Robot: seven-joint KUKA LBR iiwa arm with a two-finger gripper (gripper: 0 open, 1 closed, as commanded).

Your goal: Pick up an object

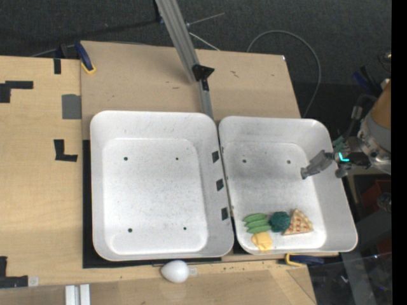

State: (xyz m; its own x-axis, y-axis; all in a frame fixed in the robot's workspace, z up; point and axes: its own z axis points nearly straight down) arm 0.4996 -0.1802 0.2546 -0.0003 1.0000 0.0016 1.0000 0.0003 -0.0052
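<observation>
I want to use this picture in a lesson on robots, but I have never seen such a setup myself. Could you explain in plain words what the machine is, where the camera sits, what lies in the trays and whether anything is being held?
The picture comes from one camera fixed above a wooden bench, looking down at a slant. On the bench stand two shallow white trays: the left bin and the right bin. A robot arm reaches in from the right; its gripper, a two-finger hand, hangs over the right bin's right side. I cannot tell whether it is open, and nothing shows in it. Near the right bin's front edge lie small toys close together: a green piece, a dark green piece, a yellow piece and a pizza slice. A white egg-shaped object lies on the bench in front of the left bin.
</observation>
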